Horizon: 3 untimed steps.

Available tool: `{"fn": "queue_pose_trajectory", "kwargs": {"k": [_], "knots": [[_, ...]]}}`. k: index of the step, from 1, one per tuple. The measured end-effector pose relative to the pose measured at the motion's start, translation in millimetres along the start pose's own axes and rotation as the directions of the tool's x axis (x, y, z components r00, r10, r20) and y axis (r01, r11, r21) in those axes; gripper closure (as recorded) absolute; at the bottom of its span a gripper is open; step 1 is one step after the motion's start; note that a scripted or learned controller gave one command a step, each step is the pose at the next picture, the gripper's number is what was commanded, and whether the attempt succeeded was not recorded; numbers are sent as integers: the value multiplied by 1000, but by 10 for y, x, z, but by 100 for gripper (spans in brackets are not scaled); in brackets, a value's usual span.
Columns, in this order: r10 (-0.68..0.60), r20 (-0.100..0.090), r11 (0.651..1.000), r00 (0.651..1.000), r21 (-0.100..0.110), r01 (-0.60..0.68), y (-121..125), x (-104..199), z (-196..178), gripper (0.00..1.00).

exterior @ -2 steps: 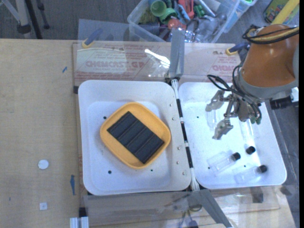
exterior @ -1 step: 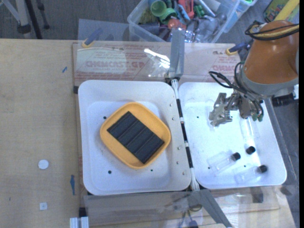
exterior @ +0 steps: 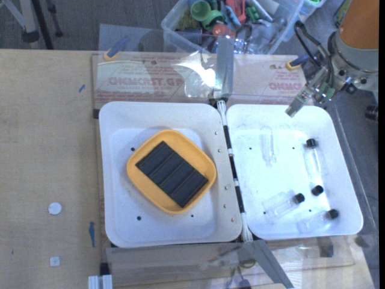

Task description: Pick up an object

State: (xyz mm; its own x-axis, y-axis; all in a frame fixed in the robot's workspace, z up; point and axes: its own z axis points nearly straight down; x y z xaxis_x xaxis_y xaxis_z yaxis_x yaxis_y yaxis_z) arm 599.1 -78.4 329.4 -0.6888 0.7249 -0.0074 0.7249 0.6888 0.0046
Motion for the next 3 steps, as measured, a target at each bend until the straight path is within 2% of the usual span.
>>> {"fn": "queue_pose_trajectory", "kwargs": {"k": [1, 2, 3], "knots": [[189, -6, 982, 982, 5, -189, -129, 126, 622, 100], [172, -4, 985, 985, 5, -172, -809, 304, 980, 100], [172, -4, 985, 985, 4, -172, -808, 304, 979, 0]]}}
